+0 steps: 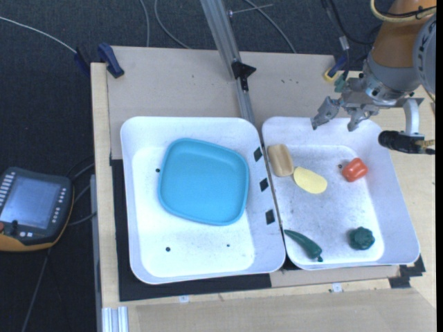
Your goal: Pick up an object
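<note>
The metal hand [340, 117] is held spread apart above the right bin [394, 206], where a smooth yellow oval [309, 180] lies beside a tan block [280, 160]

Handheld control pendant [31, 206] (screen up) on dark floor [48, 12].

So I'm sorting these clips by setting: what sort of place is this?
Most likely a robotics lab bench set up for grasping trials. Two white bins sit side by side holding toy food such as a red pepper, loose cables trail over dark carpet, and a teach pendant lies beside the bench.
</note>
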Action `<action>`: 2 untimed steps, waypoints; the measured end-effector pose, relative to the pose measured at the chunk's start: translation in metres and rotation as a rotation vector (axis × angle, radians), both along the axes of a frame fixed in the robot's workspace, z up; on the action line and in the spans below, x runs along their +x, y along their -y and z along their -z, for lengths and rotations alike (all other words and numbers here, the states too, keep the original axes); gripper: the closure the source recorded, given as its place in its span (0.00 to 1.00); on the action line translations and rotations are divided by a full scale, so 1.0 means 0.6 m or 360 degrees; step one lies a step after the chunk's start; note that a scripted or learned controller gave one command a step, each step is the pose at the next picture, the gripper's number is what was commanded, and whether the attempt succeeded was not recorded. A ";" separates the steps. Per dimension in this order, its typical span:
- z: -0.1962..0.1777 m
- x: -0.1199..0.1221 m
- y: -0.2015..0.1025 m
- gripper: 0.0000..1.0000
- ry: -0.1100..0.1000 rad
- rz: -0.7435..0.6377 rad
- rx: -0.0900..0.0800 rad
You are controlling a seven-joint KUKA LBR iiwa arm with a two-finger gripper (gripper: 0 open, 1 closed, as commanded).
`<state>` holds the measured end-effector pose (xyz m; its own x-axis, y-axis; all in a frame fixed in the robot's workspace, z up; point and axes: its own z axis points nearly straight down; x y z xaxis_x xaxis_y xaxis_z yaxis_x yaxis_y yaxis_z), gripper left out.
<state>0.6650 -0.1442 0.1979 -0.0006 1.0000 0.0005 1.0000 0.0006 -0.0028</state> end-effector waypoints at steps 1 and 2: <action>0.093 0.009 -0.013 0.00 -0.0002 0.0000 0.0000; 0.175 0.007 -0.014 0.00 -0.0002 0.0001 0.0000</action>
